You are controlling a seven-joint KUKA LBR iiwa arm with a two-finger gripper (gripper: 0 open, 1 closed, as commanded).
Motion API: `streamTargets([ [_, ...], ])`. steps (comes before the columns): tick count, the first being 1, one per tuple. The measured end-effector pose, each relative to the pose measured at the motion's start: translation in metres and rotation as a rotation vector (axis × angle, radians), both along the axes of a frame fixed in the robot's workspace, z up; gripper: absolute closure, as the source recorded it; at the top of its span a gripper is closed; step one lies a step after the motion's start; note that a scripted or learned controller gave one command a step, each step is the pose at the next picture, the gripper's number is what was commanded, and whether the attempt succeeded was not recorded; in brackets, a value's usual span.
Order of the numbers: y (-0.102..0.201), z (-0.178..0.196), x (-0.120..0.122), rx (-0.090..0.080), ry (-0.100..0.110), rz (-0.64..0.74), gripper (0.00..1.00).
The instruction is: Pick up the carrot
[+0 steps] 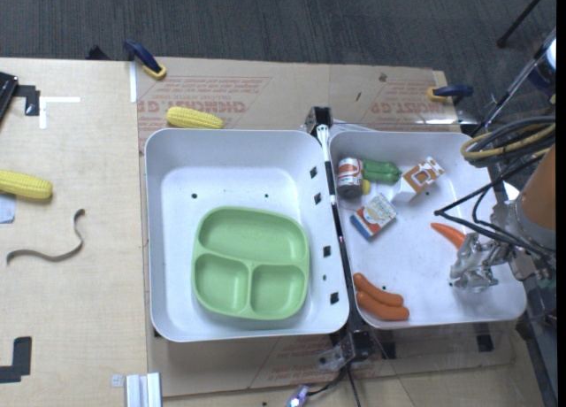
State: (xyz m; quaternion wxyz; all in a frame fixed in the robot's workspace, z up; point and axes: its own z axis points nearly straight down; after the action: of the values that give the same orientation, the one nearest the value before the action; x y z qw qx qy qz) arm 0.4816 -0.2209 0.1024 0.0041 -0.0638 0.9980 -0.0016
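We should lower our gripper [475,265], whose grip we cannot tell, onto the carrot [449,234] by the right bin [416,312]'s right edge.

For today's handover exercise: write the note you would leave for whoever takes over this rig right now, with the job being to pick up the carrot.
Gripper: low in the right bin, at its right side; whether it is open or shut can't be told.
Carrot: lying on the bin floor just left of the gripper, not visibly between its fingers.
Nearby: hot dog at the bin's front left, can and small boxes at the back.
Left bin: green tray.
Done: arm brought to the carrot.
Left: grasp and lift.
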Motion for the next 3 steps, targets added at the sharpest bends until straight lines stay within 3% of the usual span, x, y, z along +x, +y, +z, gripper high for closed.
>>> streamTargets([
  [1,0.0,-0.01,0.002,0.001,0.003,0.268,1.0],
  [2,0.001,-0.01,0.027,0.0,0.002,0.739,1.0],
  [3,0.001,-0.01,0.009,-0.001,0.005,1.04,1.0],
])
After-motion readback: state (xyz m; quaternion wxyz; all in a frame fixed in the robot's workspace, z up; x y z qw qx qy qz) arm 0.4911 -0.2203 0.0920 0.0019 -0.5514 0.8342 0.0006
